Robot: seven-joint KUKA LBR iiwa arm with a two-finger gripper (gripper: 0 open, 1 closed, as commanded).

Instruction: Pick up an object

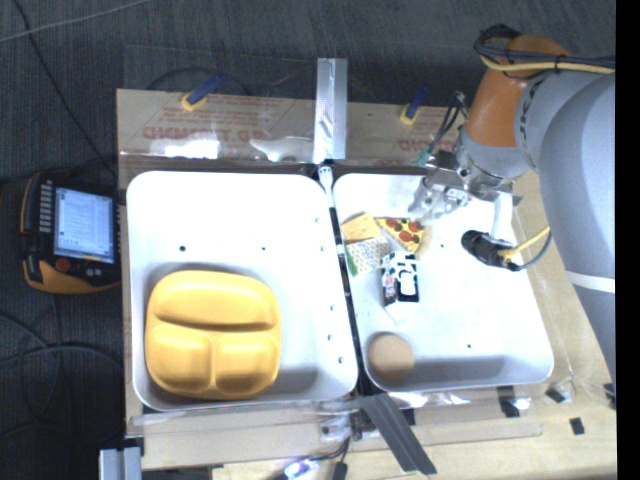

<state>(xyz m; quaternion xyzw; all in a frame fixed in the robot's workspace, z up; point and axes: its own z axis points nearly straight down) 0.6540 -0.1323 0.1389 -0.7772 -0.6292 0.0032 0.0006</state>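
Objects wait in two bins as arm hangs over the right one

Objects for the pick lie in both white bins, and we read them from the left. Off the table's left side we see a handheld controller with a lit screen on the dark floor. In the left bin, a large yellow moulded piece, shaped like a loaf of bread, fills the lower left part. Across the divider, in the right bin, a small cluster sits against the upper left: a tan block, a green-patterned card just below it, a flat piece with red dots beside them, and a black-and-white item lower down. A round brown ball rests near that bin's lower left corner, apart from the cluster. At the right, we see the grey arm with its orange band reaching in, the gripper over the bin's upper edge, just beside the red-dotted piece. We cannot tell whether its fingers are apart or together, and we see nothing between them.
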